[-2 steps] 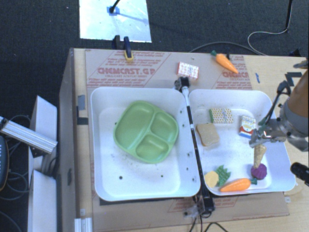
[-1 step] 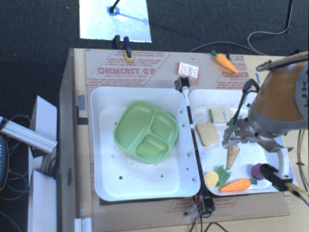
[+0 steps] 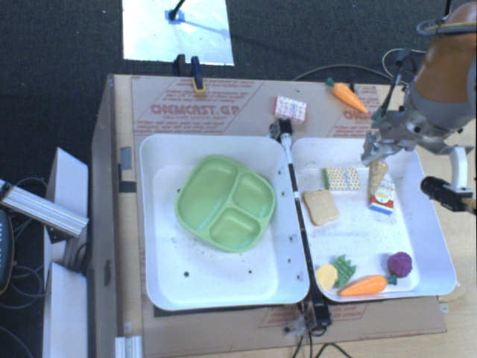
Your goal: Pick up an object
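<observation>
Several toys fill your right bin point(image 3: 428, 233); the hand point(image 3: 375, 154) hovers over a pale cone point(image 3: 378, 176) by the carton point(image 3: 382, 198), grip state unclear. Cone looks light, rigid; take it across its narrow sides.

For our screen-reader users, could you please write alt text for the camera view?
The gripper hovers over the right bin, which holds toy foods including a carrot. The left bin holds a green divided plate.
</observation>
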{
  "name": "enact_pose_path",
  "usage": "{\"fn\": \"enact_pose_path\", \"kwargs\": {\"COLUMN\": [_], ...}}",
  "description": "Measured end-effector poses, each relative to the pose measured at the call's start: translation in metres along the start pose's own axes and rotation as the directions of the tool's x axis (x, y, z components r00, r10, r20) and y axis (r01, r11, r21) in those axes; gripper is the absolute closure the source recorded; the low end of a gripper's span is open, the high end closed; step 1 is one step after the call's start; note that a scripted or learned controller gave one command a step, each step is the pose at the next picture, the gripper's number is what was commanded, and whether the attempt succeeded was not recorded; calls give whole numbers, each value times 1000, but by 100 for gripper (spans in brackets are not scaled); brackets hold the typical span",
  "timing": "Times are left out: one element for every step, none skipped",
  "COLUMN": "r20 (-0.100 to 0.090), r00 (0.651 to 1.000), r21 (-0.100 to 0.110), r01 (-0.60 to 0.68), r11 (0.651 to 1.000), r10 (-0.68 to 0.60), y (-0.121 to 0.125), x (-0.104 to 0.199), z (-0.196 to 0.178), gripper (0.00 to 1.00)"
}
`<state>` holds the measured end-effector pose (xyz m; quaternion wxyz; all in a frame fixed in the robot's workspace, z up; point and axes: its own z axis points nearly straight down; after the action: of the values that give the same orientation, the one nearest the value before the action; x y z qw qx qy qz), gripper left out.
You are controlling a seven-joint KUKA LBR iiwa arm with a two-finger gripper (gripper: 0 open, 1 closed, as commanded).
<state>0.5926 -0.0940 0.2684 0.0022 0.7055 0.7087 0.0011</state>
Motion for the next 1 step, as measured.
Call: {"fn": "enact_pose_path", "kwargs": {"r20": [0], "r00": [1000], "r21": [2], "r01": [0], "r11": [1000], "r10": [0], "y": [0], "x": [0], "z": [1], "gripper": [0]}}
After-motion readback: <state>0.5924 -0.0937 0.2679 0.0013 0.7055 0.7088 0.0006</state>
